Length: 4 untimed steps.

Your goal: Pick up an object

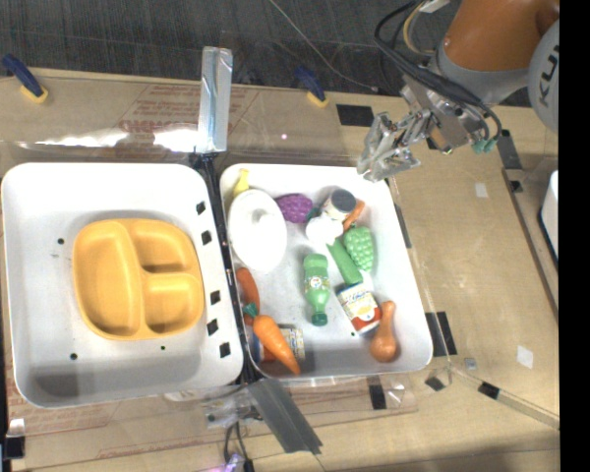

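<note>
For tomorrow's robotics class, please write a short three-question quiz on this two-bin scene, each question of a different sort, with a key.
1. True or false: the yellow tray lies in the left bin.
2. Where is the gripper? A) inside the left bin B) above the right bin's far right corner C) on the carrot
3. Fill in: the small bottle is coloured ____.

Key: 1 true; 2 B; 3 green.
</note>
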Each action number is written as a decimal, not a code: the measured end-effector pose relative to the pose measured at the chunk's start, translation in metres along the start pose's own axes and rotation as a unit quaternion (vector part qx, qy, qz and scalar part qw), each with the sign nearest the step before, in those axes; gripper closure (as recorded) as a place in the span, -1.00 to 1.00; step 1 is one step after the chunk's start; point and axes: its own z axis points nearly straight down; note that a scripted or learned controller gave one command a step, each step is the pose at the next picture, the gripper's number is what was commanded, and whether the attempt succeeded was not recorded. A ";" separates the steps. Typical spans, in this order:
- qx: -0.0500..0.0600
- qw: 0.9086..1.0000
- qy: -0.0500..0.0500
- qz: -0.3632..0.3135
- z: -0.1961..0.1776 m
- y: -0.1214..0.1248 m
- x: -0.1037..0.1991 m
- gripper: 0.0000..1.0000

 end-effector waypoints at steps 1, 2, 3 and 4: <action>-0.003 0.998 0.002 -0.061 0.031 0.034 0.045 1.00; -0.002 0.999 0.001 -0.032 0.028 0.019 -0.002 1.00; -0.001 1.000 0.000 -0.019 -0.001 0.020 -0.007 1.00; -0.003 0.995 0.002 -0.095 0.046 0.043 0.041 1.00</action>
